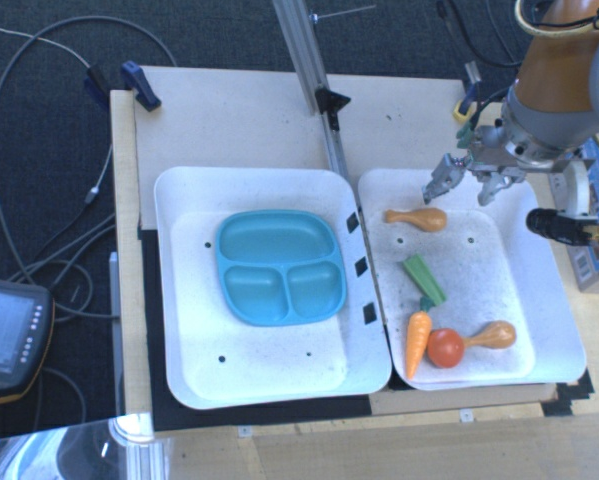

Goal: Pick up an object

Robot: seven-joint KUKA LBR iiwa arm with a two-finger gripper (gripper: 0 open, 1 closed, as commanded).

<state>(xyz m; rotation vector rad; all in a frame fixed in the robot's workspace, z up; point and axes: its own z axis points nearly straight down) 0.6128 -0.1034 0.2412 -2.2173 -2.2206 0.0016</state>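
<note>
No writing can be read on anything here. The right bin (539,268) holds five toys: two tan drumsticks, one (417,218) near the back and one (493,336) at the front, one green block (424,279), one carrot (417,343), one tomato (445,348). The left bin (179,268) holds one blue divided plate (279,266). The gripper (469,183) hangs above the back drumstick, fingers seemingly spread, gripping nothing.

no readable text, no labels, no brand marks, no numbers or signs on anything
</note>
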